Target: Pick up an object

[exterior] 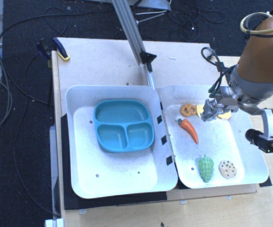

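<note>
Carrot lies in right bin, gripper just beside it over a yellow item, maybe touching; pretzel near carrot; grip state unclear.

A pale bench top is seen on dark carpet. Two shallow white bins are set on it side by side, touching: the left bin and the right bin. A blue three-compartment tray is observed lying flat in the left bin. An aluminium pole is slanted over the bench's far edge. A blue-and-yellow clamp is fixed at the far left corner. Black cables are strewn over the carpet.
</note>
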Available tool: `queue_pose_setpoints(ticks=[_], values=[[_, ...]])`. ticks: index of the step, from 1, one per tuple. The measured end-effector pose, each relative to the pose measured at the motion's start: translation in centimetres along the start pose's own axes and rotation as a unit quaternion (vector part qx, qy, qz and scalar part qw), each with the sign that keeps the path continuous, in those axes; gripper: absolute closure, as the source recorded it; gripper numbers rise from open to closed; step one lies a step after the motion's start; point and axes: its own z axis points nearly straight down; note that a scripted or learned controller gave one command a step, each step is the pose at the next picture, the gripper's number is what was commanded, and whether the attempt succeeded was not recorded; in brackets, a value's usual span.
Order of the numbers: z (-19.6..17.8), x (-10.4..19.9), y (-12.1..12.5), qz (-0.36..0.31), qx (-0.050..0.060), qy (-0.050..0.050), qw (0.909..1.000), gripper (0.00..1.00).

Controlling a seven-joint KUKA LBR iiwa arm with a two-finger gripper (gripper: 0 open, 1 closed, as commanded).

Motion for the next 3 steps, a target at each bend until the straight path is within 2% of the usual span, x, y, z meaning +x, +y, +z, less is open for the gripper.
queue_pose_setpoints(ticks=[1,2,3], values=[[1.5,5.4,2.8,0.0,0.0,0.0,1.0,1.0],[1.5,9.9,4.3,0.0,0.0,0.0,1.0,1.0],[2.2,15.1,7.5,0.0,0.0,0.0,1.0,1.0]])
